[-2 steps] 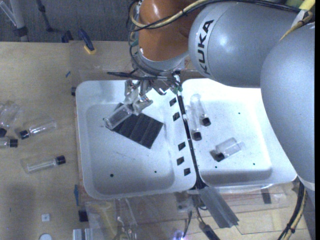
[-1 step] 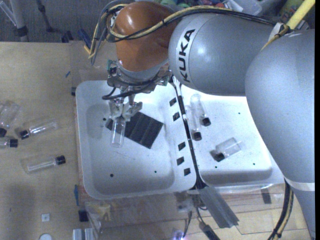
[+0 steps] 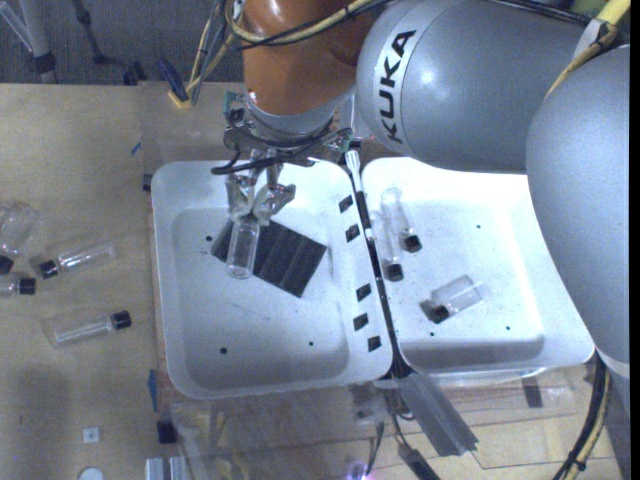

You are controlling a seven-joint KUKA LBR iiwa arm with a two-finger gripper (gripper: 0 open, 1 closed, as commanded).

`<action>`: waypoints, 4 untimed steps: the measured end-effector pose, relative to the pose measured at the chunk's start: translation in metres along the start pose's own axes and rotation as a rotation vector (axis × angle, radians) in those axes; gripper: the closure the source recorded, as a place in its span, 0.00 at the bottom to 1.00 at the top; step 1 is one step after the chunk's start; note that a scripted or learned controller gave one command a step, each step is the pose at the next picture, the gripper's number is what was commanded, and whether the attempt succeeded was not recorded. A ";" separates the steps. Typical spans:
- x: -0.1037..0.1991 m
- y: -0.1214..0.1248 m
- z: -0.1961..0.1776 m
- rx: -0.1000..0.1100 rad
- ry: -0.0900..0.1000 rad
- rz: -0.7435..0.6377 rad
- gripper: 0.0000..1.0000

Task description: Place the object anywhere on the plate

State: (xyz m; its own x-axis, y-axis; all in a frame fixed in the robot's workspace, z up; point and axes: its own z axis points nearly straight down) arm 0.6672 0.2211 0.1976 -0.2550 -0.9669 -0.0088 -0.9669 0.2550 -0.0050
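Clear glass vials with black caps lie loose on the tan counter, far left of frame. Centre-left: left white bin holding dark square ribbed plate. Transparent glass vial stands clamped in end effector, its base at the plate's left edge. Judged step: placing; next, shift slightly right, lower, release. Right: right white bin, further vials.
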 end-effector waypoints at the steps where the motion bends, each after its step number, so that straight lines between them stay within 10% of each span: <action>1: 0.011 -0.003 -0.047 -0.001 0.000 -0.341 1.00; 2: 0.011 -0.004 -0.150 0.002 0.000 0.240 1.00; 4: 0.015 -0.005 -0.222 0.006 0.001 1.421 1.00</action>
State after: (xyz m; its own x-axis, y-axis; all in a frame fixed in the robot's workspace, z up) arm 0.6671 0.2036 0.4197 -0.9941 0.1077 -0.0087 0.1077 0.9942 0.0031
